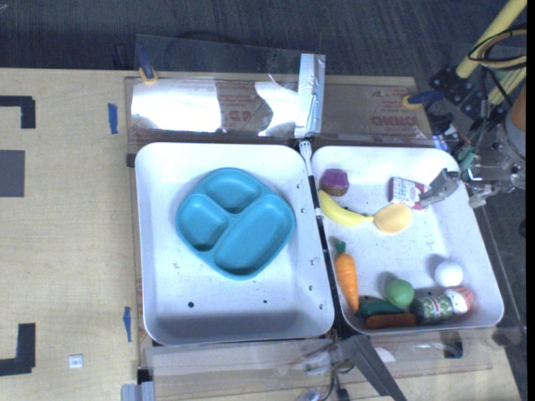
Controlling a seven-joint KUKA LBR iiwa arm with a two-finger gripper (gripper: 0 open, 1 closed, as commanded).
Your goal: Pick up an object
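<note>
a: where does the gripper (441,185) sit against the right bin (478,239)?

b: low over the bin's upper right part, reaching in from the rim. its tip is at the right edge of the pink carton (405,191), touching or just beside it; i cannot tell which. nothing shows between the fingers, and whether they stand wide or narrow i cannot tell.

a: so the carton is the likely pick?

b: i judge so. it lies just left of the gripper, a small flat-sided box, pink and white, tilted a little. its faces look stiff and printed, fair for flat fingers.

a: and near the carton?

b: below it a yellow lemon (392,218), rounded and smooth, touching the tip of a banana (339,211) whose long axis runs left and slightly up from the lemon. left of the carton, well apart, a purple fruit (334,180).

a: further off?

b: far below the carton: a carrot (347,280) lying lengthwise along the bin's left wall, a green ball (399,291), a white egg (449,272), and a can (443,304) on its side. all look like glossy plastic.

a: the other bin?

b: the left bin (159,249) holds a blue plate (235,221) with three compartments, well apart from the carton.
</note>
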